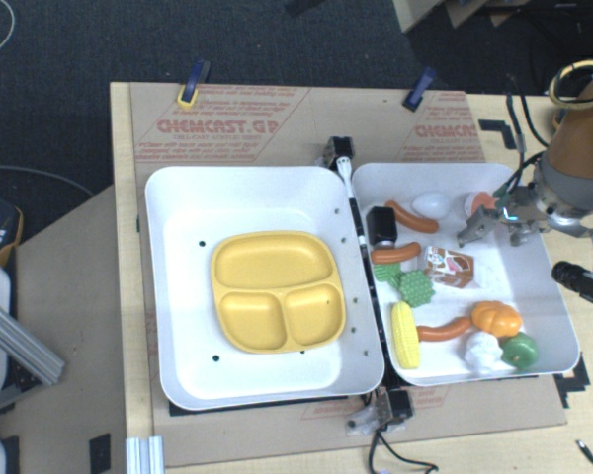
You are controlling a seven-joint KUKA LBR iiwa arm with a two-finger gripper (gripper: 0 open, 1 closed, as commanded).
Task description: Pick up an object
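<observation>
At the right edge of the frame, the arm (576, 156) shows an orange band above a rounded grey wrist. Dark cables run along its left side, and the gripper (496, 217) beneath is grey metal.

Two white bins (168, 265), three sausages (415, 217), one yellow tray (277, 289)

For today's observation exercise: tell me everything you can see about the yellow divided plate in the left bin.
The yellow divided plastic plate is a rounded rectangle with a raised rim and a matte, moulded look. Ridges split it into three compartments: one wide section along the far side and two smaller ones along the near side. It lies flat, right side up, slightly turned, near the middle of the left shallow white bin, resting on the bin's floor. Nothing lies in it, and nothing besides the floor touches it.
</observation>
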